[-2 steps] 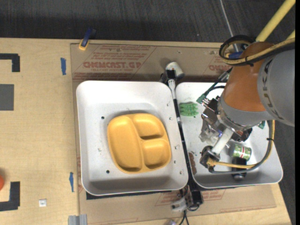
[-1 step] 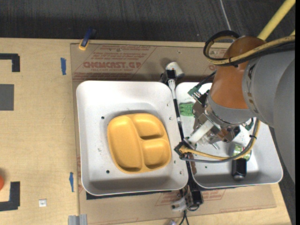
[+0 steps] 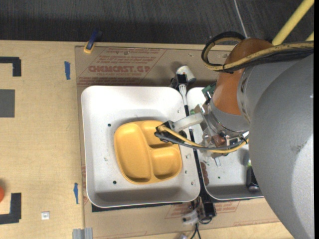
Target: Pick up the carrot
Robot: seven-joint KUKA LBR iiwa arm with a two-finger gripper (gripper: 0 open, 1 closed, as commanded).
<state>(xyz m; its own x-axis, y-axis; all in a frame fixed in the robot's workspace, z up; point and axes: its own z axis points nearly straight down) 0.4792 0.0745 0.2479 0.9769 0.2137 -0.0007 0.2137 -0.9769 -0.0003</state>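
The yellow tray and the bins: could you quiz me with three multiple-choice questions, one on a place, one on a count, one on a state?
1. Where does the yellow tray lie?
A. in the left bin
B. in the right bin
C. on the floor

2. How many compartments does the tray show?
A. one
B. three
C. six

3. How does the tray lie?
A. upside down
B. on its edge
C. hollows facing up

Answers:
1 A, it rests inside the left bin, beside the arm.
2 B, one long hollow at the left and two smaller ones at the right.
3 C, its hollows face the camera.
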